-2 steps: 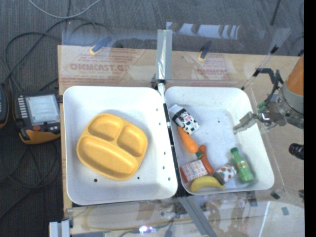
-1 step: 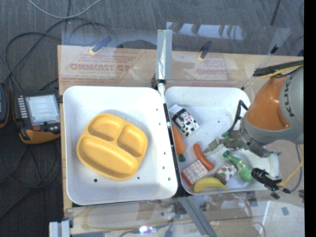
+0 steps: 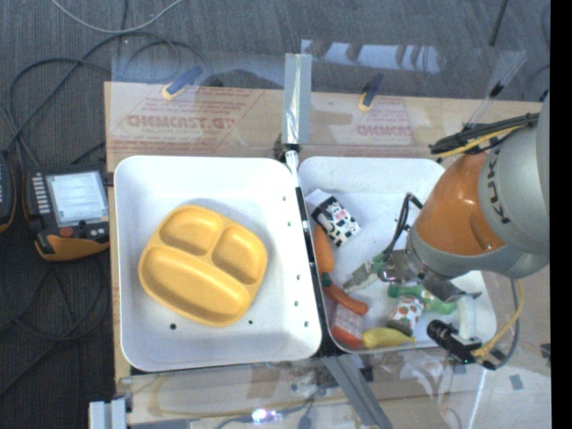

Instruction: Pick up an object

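The grey arm [image 3: 523, 195] carries dark letters reading "KUK" running down its casing beside the orange band [image 3: 456, 217], the rest being cut off. The clear sheet [image 3: 192, 119] behind the left bin bears faint red print, mirrored, that looks like "CHEMCAST"; a second faint red line behind the right bin is too blurred to read.

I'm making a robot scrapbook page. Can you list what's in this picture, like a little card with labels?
Left bin: a yellow plate with sections
Right bin: black-and-white cow toy, carrot, red hot dog, banana, other small toys
Arm: grey and orange, over the right bin
Gripper: low among the toys; can't tell if it holds any
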`<state>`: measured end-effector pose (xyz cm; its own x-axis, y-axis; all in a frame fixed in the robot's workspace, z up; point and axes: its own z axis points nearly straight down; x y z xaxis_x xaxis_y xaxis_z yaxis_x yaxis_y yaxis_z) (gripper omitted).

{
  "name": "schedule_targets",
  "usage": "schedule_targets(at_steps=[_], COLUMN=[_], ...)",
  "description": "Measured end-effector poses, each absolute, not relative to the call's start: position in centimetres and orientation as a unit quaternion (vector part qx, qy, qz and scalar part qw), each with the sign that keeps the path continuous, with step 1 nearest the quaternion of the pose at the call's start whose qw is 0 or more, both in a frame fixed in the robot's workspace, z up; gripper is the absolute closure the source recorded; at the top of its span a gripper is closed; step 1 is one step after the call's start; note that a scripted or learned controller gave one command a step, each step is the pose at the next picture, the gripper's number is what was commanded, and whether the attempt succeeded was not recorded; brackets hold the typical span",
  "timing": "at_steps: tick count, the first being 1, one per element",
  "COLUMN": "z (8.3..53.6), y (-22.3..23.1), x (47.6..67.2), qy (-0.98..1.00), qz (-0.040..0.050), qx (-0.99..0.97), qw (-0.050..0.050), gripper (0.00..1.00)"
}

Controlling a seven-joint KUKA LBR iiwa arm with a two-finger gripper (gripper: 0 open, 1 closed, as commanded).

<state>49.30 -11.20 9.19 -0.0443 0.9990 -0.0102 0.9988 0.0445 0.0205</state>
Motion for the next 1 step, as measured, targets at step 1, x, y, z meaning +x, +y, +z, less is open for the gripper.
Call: schedule_targets(at_steps=[1], z=[9.09], y=[-13.66], x=[55.64], qy=[0.748], qz=[0.0037], qx=[0.663], qw=[0.006], gripper=[0.0])
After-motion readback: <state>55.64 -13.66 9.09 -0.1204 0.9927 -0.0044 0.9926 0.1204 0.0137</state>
